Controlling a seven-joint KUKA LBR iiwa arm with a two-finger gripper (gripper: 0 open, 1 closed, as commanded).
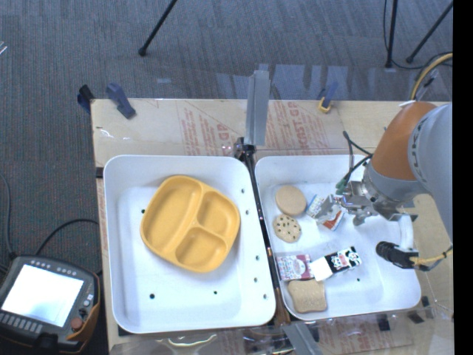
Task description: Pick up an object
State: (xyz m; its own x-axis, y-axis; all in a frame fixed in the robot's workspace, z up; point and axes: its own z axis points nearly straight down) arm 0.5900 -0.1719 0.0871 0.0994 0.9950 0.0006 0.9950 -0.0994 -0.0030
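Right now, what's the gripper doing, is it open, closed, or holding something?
Gripper: low in the right bin, right at a small red and white packet; whether it is open, closed or gripping the packet cannot be told.

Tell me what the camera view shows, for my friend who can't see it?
A grey robot arm reaches from the right into the right white bin, its gripper at a small packet. That bin also has two cookies, a slice of toast and two small cartons. The left bin holds a yellow divided plate.
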